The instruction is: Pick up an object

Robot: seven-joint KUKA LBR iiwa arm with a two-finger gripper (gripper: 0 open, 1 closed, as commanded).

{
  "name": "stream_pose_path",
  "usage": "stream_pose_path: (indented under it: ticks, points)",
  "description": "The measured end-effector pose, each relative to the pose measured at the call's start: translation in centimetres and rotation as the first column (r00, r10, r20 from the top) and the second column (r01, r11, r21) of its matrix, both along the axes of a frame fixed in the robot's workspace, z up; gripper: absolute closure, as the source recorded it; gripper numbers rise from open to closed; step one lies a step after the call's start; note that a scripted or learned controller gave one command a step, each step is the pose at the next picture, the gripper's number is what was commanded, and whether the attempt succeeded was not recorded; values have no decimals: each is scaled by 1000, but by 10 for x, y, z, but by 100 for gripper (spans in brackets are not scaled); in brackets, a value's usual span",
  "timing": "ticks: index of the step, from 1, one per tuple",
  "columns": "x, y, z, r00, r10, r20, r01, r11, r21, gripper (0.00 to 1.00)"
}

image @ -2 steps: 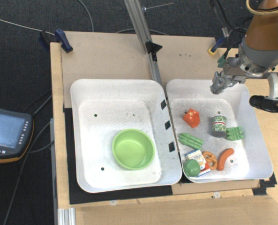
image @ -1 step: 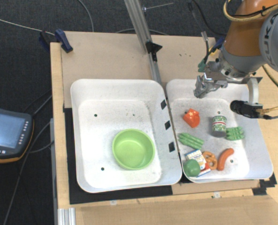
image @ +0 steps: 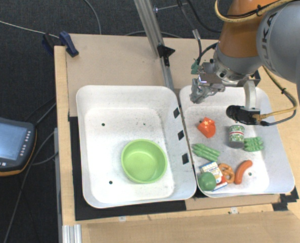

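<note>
My gripper [image: 198, 96] hangs over the far left corner of the right bin [image: 276, 151], with nothing visible between its fingers. Just below it lies a red pepper-shaped toy [image: 207, 127]. Farther toward the front are a small can with a green label [image: 236, 135], a green leafy toy [image: 253, 144], a green pea pod [image: 206, 151], a red sausage [image: 243, 170], a small box with a pretzel picture [image: 216, 172] and a green ball [image: 207, 181].
A green bowl [image: 143, 160] sits in the left bin [image: 94, 135]. A metal pole [image: 151, 29] slants up behind the bins. A handheld pendant [image: 8, 143] lies off the bench at the left.
</note>
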State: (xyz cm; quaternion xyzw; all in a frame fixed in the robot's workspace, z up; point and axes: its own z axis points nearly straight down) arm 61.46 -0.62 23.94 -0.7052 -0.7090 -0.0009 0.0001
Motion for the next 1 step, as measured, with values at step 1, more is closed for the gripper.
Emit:
stream_pose_path:
  ticks: [1]
  points:
    - [-6,51,-11,1000,-1,-2,1,1000,0,100]
